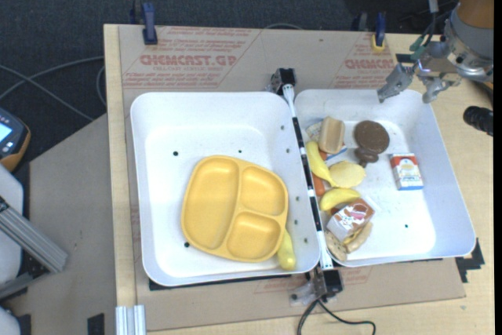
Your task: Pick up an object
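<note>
My gripper (410, 89) hangs open over the far edge of the right bin (439, 169), nothing between its fingers. Below it in that bin lie a brown round cookie-like piece (371, 137), a slice of toast (332, 135), a banana (317, 162), a pale yellow potato-like lump (346, 173), a second yellow piece (339, 198), a wrapped snack (350, 222) and a small red and white carton (406, 171). The left bin (157, 129) holds a yellow divided plate (233, 208) with a small yellow item (286, 253) at its right corner.
Two blue clamps (147, 21) (379, 30) hold the cardboard sheet at the back. A black clip (283, 79) sits where the bins meet. The right half of the right bin floor is bare white.
</note>
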Available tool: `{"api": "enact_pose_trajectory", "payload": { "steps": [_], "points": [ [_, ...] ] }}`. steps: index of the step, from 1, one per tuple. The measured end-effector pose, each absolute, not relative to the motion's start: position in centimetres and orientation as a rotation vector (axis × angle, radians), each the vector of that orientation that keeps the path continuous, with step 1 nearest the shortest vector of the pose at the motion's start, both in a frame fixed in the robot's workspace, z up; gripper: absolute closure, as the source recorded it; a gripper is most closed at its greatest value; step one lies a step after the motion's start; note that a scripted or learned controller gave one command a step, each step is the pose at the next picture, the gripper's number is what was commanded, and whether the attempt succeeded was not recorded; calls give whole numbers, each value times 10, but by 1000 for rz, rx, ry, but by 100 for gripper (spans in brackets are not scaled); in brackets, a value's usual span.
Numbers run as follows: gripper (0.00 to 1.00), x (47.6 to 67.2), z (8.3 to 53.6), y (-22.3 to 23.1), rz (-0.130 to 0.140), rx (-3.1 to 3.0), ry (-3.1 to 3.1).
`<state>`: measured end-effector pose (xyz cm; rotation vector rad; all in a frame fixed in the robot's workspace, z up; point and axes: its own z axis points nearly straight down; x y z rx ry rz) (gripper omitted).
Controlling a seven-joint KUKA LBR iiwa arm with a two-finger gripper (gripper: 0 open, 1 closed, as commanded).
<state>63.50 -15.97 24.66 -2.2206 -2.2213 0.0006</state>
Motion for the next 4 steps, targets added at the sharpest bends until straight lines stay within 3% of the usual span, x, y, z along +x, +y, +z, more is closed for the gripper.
{"api": "enact_pose_trajectory", "payload": {
  "steps": [1, 2, 3, 4],
  "points": [
    [0, 643, 81, -156, 5, -2217, -2221],
    [100, 647, 102, -158, -5, -2225, -2229],
    [0, 646, 101, -158, -4, -2224, -2229],
    [0, 618, 84, -161, 4, -2220, -2217]
  ]
}}
